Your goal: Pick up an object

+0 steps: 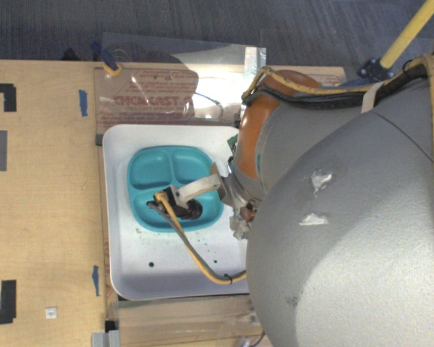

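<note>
A teal divided plate (166, 170) lies in the upper half of the left white bin (134, 270). The arm's grey body and orange band come in from the right and hide most of what lies right of the plate. My gripper (239, 220) hangs low at the plate's right rim, over the bin's right side. Nothing shows between its tips, and the wrist hides them for the most part.
A clear plastic sheet with red print (155, 96) lies behind the bin. A tan cardboard panel (43, 194) with black marks covers the bench at left. A few dark specks (151, 264) dot the bin floor in front of the plate.
</note>
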Robot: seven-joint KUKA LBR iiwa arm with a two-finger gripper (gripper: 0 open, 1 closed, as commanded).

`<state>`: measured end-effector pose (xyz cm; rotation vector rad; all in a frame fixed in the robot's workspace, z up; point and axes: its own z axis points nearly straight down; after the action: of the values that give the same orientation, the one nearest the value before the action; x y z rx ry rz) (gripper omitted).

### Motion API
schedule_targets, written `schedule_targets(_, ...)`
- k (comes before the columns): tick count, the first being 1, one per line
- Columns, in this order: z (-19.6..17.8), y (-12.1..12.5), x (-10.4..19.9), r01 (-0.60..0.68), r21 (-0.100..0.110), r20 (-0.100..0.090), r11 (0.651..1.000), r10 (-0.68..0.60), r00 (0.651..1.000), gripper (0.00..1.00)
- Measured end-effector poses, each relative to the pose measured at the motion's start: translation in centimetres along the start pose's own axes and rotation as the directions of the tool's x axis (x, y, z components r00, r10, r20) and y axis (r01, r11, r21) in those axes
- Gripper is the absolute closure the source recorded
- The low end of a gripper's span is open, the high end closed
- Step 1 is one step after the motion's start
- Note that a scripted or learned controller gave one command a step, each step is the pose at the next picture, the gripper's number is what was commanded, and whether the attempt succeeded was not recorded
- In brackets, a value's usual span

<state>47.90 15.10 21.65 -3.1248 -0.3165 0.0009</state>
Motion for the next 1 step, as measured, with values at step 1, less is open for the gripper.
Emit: schedule_targets(1,3.94,3.36,-0.75,0.268,0.002,0.005,0.963,-0.268,0.963,1.00)
